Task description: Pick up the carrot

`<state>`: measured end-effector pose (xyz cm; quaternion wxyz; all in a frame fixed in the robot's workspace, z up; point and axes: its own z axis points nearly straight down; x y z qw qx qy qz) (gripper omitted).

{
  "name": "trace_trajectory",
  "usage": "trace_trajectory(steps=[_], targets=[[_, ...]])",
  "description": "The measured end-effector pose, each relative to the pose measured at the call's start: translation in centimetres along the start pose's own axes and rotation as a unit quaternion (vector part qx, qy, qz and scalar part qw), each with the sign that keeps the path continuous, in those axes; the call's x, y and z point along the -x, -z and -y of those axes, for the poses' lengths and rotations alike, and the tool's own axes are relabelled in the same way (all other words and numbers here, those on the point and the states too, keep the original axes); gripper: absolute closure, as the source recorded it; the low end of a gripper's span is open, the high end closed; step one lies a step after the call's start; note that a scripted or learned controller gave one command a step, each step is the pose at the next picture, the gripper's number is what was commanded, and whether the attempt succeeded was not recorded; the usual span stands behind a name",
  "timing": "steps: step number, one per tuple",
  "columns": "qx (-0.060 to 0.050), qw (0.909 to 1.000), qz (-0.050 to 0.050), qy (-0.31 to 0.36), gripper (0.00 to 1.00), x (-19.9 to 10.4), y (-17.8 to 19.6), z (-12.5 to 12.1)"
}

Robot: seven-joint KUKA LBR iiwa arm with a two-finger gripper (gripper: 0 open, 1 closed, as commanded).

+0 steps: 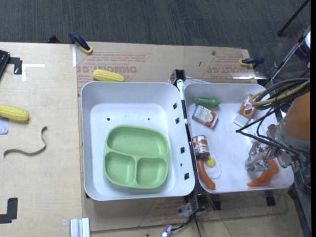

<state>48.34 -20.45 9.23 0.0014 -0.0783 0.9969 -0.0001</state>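
2 shallow white bins are being carried side by side on the worktop [44, 191], the left bin [94, 102] and the right bin [232, 90]. A green divided plate [137, 157] is lying in the left bin, its 3 compartments facing up. In the right bin, the carrot [261, 177] is lying near the front right corner, tilted, with its thicker end toward the right. The gripper [260, 163] is being held directly over the carrot, touching or almost touching its upper side; the arm [298, 122] is reaching in from the right with cables looping above it. Whether the jaws are spread or pinching the carrot cannot be told, since the metal parts are blurring together there.

Along the right bin's left wall, a red can [200, 146] is lying just above a small yellow piece [211, 162] and an orange-red sausage-shaped item [205, 176]. A small carton [205, 116] is sitting beside a green vegetable [207, 102] near the back, and an orange packet [247, 108] is lying toward the back right. 2 corn cobs are resting outside the bins, 1 [108, 75] behind the left bin and 1 [14, 113] at the far left.
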Motion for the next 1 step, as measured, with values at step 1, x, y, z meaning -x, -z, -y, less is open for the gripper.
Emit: trace_trajectory(steps=[1], targets=[[0.000,0.9928,0.000,-0.119,1.00,3.54,-0.04,-8.92]])
